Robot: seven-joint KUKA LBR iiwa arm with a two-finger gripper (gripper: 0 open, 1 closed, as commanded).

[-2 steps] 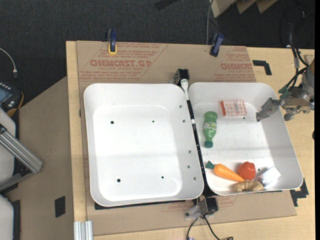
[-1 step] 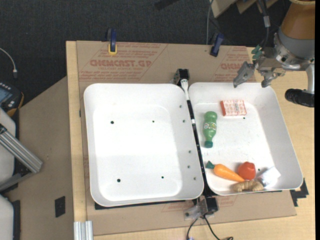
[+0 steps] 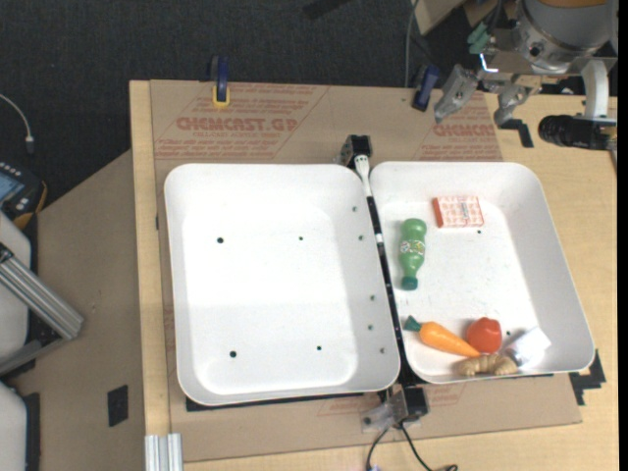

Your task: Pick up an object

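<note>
Arm raised at the top right, claw above the far rim of the right bin.

From the fixed overhead camera, the claw [image 3: 481, 94] hangs with fingers apart and nothing between them, beyond the right bin [image 3: 554, 253]. Inside that bin: a pink card [image 3: 458, 211] nearest the claw, a green bottle [image 3: 411, 251] near the divider, and a toy carrot [image 3: 443, 338], red tomato [image 3: 483, 334] and ginger root [image 3: 488, 365] by the near rim.

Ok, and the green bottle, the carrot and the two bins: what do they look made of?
Green bottle: probably moulded plastic, smooth with a slight sheen and a pale label.
Carrot: likely a plastic toy, uniform orange with a green stub, too even to be real.
Left bin and right bin: apparently thin formed plastic, matte white with rounded corners and soft rims; coated metal can't be ruled out.
</note>
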